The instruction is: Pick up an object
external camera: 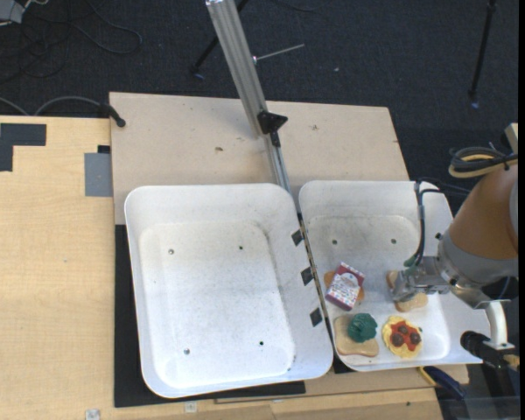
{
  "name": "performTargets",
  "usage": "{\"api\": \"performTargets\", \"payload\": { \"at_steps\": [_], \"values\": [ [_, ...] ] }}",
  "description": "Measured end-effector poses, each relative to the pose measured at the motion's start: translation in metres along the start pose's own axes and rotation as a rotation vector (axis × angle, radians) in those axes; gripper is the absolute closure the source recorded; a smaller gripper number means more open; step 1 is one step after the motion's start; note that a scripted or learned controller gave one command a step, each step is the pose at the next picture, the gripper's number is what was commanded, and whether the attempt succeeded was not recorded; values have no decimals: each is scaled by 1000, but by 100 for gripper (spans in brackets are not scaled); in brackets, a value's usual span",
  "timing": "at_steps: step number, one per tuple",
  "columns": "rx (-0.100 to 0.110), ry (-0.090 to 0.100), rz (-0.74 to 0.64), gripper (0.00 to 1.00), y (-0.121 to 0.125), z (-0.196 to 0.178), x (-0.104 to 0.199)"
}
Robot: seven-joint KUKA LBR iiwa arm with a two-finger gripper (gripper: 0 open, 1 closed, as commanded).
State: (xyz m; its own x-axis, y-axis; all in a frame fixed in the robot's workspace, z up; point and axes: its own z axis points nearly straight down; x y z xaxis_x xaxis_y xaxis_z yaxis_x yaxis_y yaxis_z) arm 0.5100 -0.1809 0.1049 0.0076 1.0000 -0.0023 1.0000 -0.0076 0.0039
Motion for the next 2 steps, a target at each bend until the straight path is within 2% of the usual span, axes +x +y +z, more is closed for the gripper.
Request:
{"api": "performTargets", "payload": {
  "at_steps": [2],
  "values": [
    [0,1,-9,100,5,-113,4]
  ]
}}
